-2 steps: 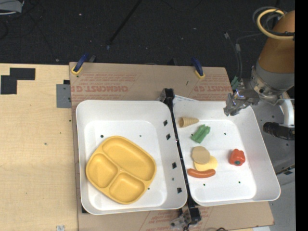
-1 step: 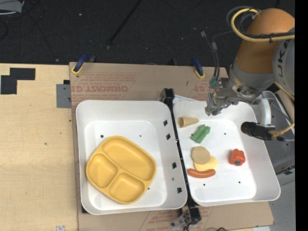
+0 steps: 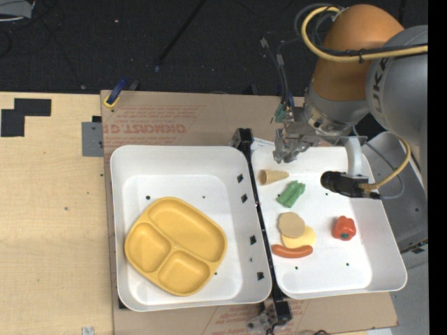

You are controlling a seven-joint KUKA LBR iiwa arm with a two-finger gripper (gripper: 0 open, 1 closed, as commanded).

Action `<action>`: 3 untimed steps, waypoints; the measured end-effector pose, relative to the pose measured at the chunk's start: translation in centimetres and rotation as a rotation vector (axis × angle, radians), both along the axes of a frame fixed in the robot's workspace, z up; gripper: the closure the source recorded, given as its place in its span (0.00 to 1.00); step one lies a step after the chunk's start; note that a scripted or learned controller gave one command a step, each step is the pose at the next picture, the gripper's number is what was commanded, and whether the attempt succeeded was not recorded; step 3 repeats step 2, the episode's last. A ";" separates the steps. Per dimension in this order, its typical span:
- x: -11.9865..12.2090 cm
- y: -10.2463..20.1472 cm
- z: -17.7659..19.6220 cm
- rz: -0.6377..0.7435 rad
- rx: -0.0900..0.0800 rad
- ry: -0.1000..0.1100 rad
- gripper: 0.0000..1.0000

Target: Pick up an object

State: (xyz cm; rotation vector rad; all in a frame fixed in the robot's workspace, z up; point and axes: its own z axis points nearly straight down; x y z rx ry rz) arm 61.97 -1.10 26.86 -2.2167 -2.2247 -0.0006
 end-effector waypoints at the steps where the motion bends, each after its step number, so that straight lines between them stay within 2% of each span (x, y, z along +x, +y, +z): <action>1: 0.9 5.0 -0.1 -0.001 0.000 0.000 1.00; 2: 1.3 9.7 -0.4 -0.001 0.000 0.000 1.00; 3: 1.3 9.7 -0.4 -0.001 0.000 0.000 1.00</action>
